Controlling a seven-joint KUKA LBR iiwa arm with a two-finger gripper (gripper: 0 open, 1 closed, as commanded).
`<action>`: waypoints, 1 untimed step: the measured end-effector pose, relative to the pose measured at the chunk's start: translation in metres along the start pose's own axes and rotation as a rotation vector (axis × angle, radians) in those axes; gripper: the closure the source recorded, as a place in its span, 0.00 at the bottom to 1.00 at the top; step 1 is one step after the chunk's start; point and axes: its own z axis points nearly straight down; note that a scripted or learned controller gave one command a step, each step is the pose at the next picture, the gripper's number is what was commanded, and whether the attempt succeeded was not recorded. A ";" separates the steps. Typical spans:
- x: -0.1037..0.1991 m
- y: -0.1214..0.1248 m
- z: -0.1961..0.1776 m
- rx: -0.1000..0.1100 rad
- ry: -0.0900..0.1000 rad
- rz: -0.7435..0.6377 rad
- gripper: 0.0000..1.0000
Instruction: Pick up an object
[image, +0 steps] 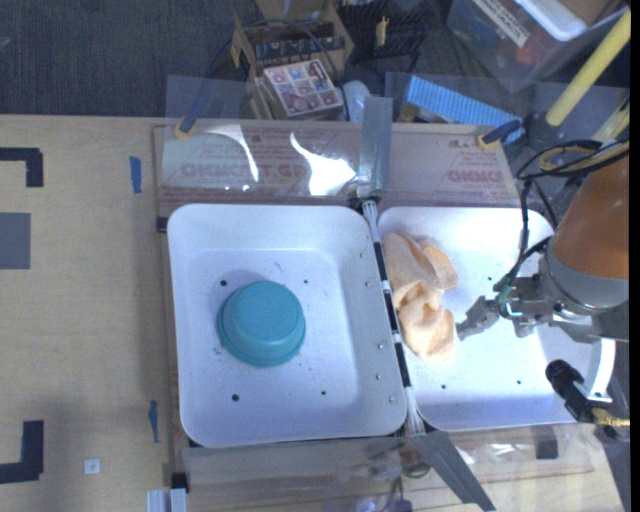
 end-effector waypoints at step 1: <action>0.009 0.055 0.080 -0.003 -0.001 0.168 0.00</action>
